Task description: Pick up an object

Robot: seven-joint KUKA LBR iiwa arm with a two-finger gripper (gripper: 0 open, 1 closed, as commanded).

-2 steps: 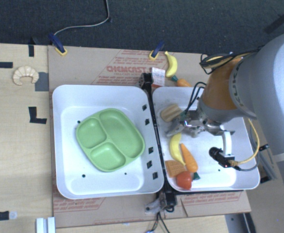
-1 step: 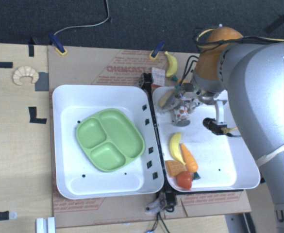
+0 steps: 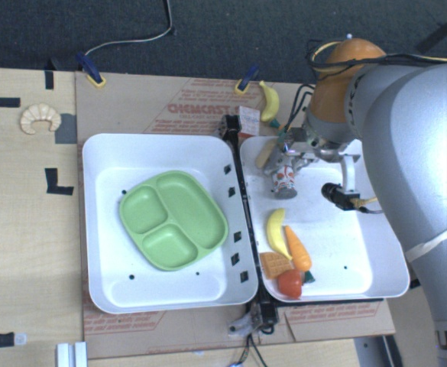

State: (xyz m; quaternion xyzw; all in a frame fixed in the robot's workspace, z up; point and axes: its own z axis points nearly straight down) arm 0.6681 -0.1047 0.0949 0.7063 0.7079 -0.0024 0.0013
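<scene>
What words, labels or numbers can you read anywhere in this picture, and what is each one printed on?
"CHEMCAST", in red capitals, on the brown cardboard sheet behind the two white bins.
More red print runs along that sheet's front edge: too small to read.
The small red and white can below the gripper carries a label: too blurred to read.
The small white tag beside the yellow toy banana: too blurred to read.

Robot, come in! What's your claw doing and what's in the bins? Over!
End effector low in right bin, over a small red-white object. Banana, carrot, tomato nearby. Green tray in left bin.
</scene>
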